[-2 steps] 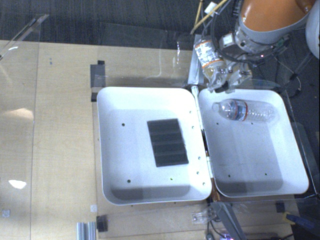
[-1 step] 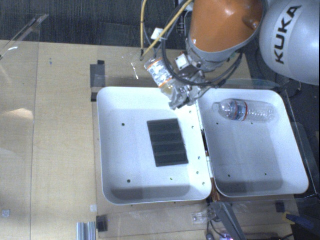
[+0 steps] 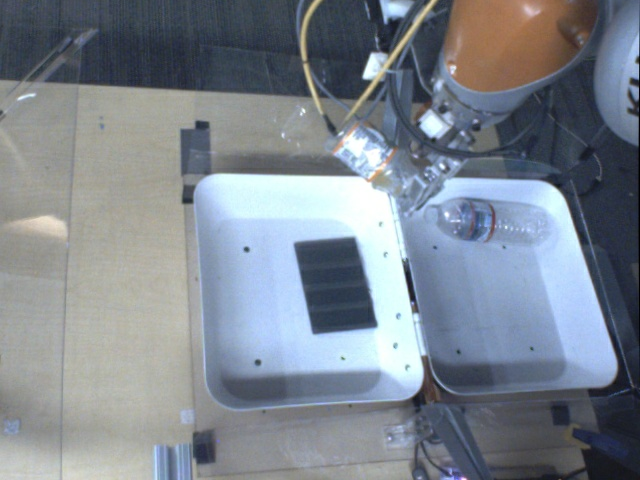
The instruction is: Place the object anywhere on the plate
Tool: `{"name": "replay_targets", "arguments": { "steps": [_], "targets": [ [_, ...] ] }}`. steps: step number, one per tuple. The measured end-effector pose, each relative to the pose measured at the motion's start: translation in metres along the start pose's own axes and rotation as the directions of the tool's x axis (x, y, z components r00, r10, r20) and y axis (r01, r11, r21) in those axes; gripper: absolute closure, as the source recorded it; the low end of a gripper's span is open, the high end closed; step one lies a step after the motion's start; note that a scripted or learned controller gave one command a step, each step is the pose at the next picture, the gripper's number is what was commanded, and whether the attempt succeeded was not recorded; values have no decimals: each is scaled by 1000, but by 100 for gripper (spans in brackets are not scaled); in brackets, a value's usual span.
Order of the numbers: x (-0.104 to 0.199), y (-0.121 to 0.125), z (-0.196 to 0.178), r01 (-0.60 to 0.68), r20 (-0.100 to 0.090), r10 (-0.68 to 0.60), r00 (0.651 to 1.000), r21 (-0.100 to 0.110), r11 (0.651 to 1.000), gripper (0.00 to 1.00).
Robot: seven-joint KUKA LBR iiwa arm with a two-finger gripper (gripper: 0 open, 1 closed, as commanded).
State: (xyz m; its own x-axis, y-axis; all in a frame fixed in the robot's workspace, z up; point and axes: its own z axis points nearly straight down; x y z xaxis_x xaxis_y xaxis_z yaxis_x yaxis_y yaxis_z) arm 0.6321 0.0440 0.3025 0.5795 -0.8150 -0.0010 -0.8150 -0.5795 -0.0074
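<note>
Plate (image 3: 335, 284), dark and ridged, lies flat in the middle of the left bin (image 3: 225, 268). Right of the plate, past the seam between the bins, the gripper (image 3: 410, 193) hangs over the far rim; whether its jaws are spread or closed, I cannot tell. Further right of the plate, a clear plastic bottle (image 3: 492, 221) lies on its side in the right bin (image 3: 520, 338), just beside the gripper.

Tool (image 3: 418, 190) fingers blurred, indistinct

No text is readable; the bottle (image 3: 492, 220) label (blue band) is blurred.
</note>
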Motion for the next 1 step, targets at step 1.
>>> {"name": "replay_targets", "arguments": {
  "steps": [1],
  "targets": [
    [-40, 11, 18, 323, 4, -323, 946, -3, 946, 100]
  ]
}}
